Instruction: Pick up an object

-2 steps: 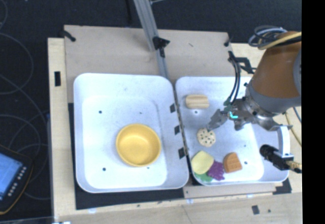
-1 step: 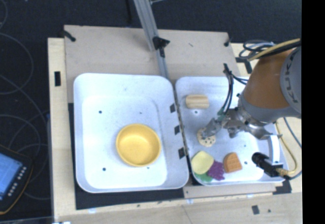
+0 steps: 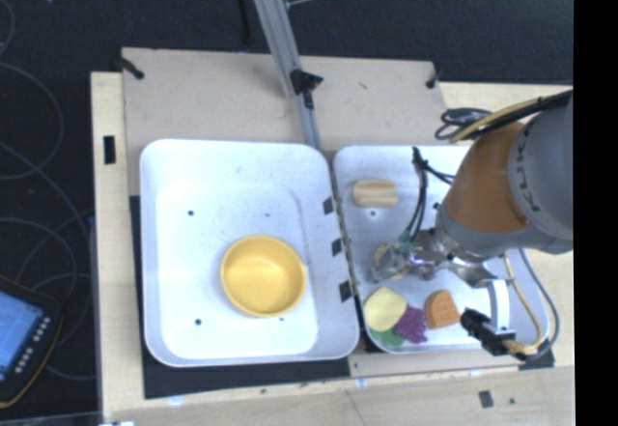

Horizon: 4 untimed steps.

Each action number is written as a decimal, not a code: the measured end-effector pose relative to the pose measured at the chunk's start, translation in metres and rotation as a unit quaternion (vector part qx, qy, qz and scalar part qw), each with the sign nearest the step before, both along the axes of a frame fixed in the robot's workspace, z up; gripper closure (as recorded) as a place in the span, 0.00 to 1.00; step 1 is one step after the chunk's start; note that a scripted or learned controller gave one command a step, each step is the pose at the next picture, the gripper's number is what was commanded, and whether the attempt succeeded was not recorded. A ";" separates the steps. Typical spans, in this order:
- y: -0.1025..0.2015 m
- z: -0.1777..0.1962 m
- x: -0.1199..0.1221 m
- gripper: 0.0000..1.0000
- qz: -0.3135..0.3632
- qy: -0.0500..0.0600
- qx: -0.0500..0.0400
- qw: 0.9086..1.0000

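**Arm low over the right-hand bin, nothing seen in its grasp**

We take the right bin (image 3: 359, 184) as our landmark and work from its near edge back. Along that near wall we see a small cluster of objects: a pale yellow rounded piece (image 3: 384, 307) at the near left corner, a purple piece (image 3: 413, 325) touching it on its right, a sliver of green (image 3: 388, 339) peeping out beneath them, and an orange-brown piece (image 3: 442, 309) just beside the purple one, toward the bin's right.

Just beyond that cluster, about the middle of the bin, we find the gripper (image 3: 404, 258), a metallic tangle of parts lying low over the bin floor. We cannot tell how far apart it stands, and we see no object caught in it. The grey arm with its orange band (image 3: 492, 187) covers the bin's right half behind it, with black cables (image 3: 419, 190) trailing along its left.

Farther back, near the bin's far left, a tan cylinder (image 3: 374, 193) lies on its side, well apart from the gripper.

To the left of our landmark sits the second bin (image 3: 174, 221), touching it along a shared edge, and in it a yellow bowl (image 3: 262, 275) stands upright toward the near side
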State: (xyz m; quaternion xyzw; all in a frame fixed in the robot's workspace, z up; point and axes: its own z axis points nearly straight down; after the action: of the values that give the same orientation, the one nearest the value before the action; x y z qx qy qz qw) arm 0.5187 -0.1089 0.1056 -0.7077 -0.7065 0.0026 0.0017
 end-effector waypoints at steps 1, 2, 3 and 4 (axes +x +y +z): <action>-0.001 -0.005 0.000 0.00 0.000 -0.003 0.000 1.000; -0.001 0.006 0.002 1.00 -0.003 -0.005 0.002 1.000; -0.007 0.052 0.009 1.00 0.002 -0.006 0.000 1.000; -0.014 0.107 0.019 1.00 0.003 -0.007 0.000 1.000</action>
State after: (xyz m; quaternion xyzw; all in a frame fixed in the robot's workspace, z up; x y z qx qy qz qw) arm 0.5377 -0.1225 0.2129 -0.7059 -0.7083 -0.0021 -0.0033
